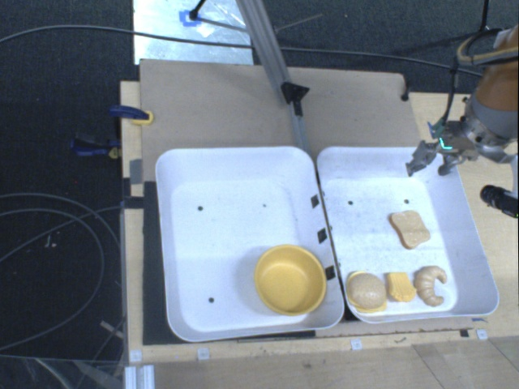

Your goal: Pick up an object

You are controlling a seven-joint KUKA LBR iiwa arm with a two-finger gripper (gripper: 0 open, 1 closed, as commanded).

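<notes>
My gripper (pixel 432 163) hangs over the far right corner of the right bin (pixel 365 177), its two fingers spread open with nothing between them. Below it in that bin lie a slice of bread (pixel 409 228), a croissant (pixel 430 285), a small yellow cheese block (pixel 398 286) and a round bread roll (pixel 366 291). The bread slice is the nearest of these to the gripper, well toward the bin's front. A yellow bowl (pixel 289 279) sits upright in the left bin (pixel 211 185), near its front right corner.
A slanted grey pole (pixel 268 39) crosses the brown bench board (pixel 211 104) down to the gap between the bins. Blue and yellow clamps (pixel 122 128) grip the bench's left edge. Cables lie on the dark floor at left.
</notes>
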